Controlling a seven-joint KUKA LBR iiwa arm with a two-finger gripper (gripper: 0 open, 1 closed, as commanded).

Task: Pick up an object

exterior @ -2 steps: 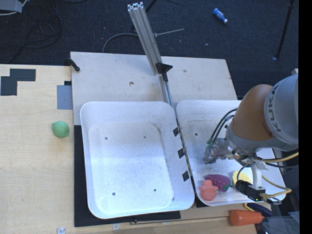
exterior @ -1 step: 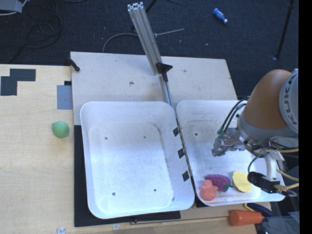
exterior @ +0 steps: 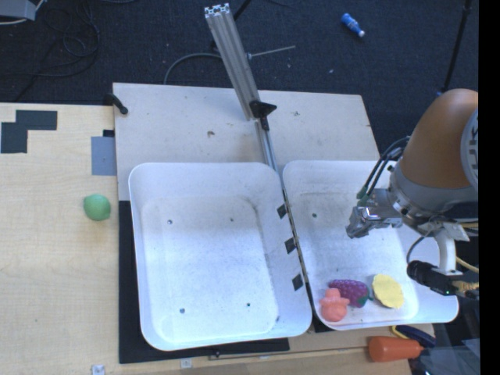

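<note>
So your metal claw (exterior: pixel 361 226) hangs with nothing in it; you can't tell its opening. Below it wait the small purple bumpy toy (exterior: pixel 349 290) and flat yellow toy (exterior: pixel 388 291).

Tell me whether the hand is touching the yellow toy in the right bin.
Apart. The camera view shows bare white bin floor between the hand and the yellow toy.

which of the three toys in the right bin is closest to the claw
The purple toy. It lies almost straight below the claw, in the right bin. The yellow toy sits further right, and the orange toy lies lower, at the rim.
</note>
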